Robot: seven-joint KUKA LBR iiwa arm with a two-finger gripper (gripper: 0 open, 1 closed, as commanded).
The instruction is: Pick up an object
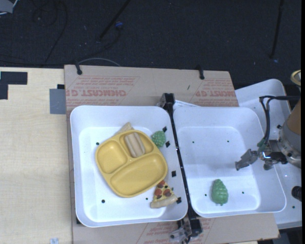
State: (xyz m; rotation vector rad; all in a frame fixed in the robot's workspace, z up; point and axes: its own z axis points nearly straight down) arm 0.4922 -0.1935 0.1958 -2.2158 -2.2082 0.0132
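One green, bumpy toy vegetable (219, 192) sits at the lower middle of the right bin (274, 200); we see the gripper (246, 160) above it, toward the frame's right edge.

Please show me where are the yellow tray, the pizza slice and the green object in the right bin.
yellow tray (134, 179): camera view, floor of largest compartment.
pizza slice (163, 194): camera view, topping middle.
green object (219, 192): camera view, body centre.

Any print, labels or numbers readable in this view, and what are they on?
"CHEMCAST G.P.": red print on the brown cardboard sheet behind the two white bins, seen upside down, my best reading.
Same red print, upper right of the sheet: too faint to read.
Red print on the cardboard's front edge: partly hidden, unreadable.
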